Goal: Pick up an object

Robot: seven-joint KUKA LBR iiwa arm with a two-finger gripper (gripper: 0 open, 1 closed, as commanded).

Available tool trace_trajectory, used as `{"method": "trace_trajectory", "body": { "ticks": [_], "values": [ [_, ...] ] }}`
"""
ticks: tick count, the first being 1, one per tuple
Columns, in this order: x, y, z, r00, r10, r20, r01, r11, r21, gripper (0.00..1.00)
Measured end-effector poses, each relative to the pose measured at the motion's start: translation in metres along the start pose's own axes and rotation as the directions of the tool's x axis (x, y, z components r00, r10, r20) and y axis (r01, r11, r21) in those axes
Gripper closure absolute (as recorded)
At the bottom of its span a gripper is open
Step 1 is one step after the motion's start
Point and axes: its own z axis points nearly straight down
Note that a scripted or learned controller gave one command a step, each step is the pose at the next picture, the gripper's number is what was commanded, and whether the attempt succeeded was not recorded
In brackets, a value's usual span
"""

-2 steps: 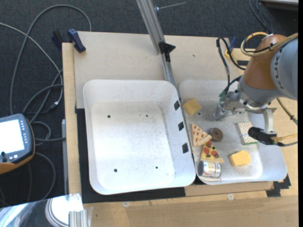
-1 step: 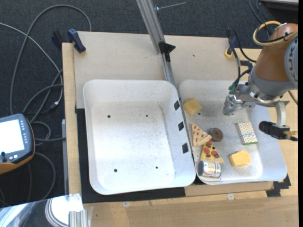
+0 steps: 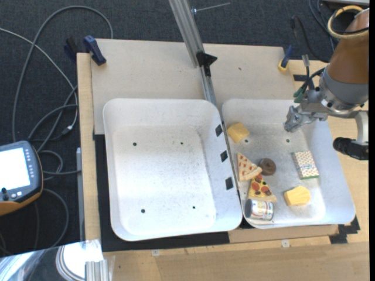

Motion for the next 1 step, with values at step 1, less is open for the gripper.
{"method": "trace_trajectory", "body": {
  "ticks": [1],
  "values": [
    [0.0472,-0.0011,-0.0002,1.000,-0.004,-0.005,0.004,1.000,0.009,1.00]
  ]
}}
